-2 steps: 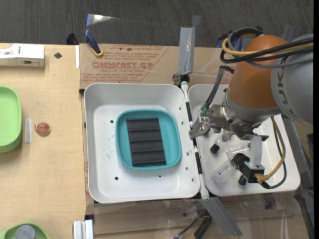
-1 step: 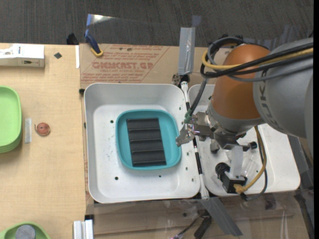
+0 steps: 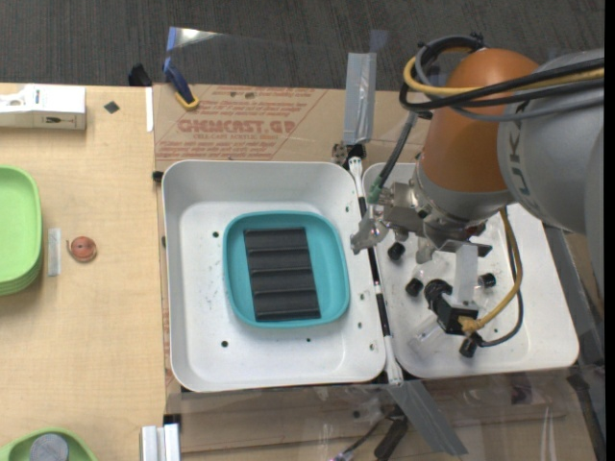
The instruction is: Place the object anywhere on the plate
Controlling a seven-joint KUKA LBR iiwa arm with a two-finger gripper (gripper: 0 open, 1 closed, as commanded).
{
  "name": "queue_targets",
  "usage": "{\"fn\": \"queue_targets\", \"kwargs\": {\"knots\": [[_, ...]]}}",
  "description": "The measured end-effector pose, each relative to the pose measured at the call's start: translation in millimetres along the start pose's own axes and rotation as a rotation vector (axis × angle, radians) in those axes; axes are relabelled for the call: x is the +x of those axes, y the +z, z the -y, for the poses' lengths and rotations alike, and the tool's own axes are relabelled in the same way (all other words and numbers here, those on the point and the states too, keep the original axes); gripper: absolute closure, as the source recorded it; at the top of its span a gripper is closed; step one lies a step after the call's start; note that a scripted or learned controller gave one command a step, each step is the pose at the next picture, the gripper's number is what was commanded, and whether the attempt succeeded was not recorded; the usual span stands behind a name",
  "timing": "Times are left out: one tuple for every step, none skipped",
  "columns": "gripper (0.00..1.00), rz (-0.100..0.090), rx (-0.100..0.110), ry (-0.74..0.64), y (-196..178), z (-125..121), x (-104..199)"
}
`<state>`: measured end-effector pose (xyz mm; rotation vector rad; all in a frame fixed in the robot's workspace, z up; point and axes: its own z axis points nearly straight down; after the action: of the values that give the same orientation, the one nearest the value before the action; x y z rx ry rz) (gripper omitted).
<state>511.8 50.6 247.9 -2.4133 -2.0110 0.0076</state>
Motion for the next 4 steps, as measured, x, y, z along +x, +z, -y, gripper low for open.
{"fn": "queue_targets", "kwargs": {"knots": [[0.0, -0.001, 0.001, 0.005, 43, -38, -59], [0.0, -0.002, 0.001, 0.044, 41, -7, -124], [0.0, -0.001, -0.002, 0.065, -6, -2, -194], [0.0, -0.001, -0.001, 0.065, -106, -15, -235]]}}
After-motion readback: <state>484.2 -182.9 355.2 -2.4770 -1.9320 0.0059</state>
